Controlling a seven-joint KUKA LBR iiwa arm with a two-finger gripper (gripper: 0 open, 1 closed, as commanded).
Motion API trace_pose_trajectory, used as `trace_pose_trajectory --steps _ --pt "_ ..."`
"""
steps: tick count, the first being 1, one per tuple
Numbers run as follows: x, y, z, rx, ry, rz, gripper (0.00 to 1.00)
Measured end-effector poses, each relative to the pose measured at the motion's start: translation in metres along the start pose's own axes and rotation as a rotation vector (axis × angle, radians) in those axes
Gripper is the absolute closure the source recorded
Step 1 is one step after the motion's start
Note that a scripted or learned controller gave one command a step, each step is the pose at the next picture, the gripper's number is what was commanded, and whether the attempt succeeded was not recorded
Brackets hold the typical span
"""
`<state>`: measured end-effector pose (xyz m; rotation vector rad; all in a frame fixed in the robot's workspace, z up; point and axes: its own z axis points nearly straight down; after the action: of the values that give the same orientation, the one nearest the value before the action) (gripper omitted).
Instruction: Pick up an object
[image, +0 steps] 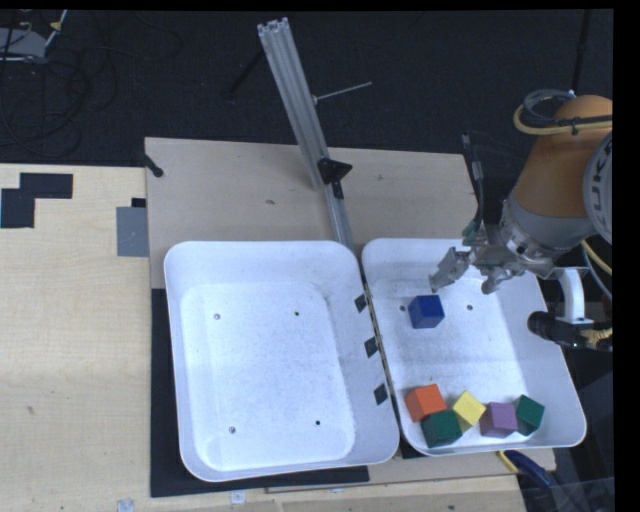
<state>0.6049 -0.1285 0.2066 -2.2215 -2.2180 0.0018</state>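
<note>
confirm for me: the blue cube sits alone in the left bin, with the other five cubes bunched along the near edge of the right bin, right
Not quite. The camera view shows the blue cube alone in the right bin, not the left. The rest stands: the other five cubes are bunched along that bin's near edge.

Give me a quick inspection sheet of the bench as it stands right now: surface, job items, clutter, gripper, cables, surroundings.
Surface: two white bins side by side; left bin, right bin.
Job's things: all in the right bin. blue cube alone near the middle; orange cube, yellow cube, purple cube and two green cubes clustered at the near edge.
Clutter: nothing seen in the bins.
Gripper: gripper open, holding nothing, hovering up and right of the blue cube.
Cables: yellow cable loop on the arm.
Surroundings: slanted metal rail behind the bins; dark floor beyond.
</note>
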Motion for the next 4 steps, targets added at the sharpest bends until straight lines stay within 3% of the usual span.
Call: trace_pose_trajectory --steps 1,2,3,4 --pt "-0.002 0.004 0.118 -0.001 -0.001 -0.002 0.00" --pt "-0.003 0.003 0.106 0.000 0.000 0.003 1.00" --pt "0.067 -0.026 0.012 -0.005 0.002 -0.006 1.00" --pt "0.060 0.004 -0.077 -0.009 -0.002 -0.002 1.00"
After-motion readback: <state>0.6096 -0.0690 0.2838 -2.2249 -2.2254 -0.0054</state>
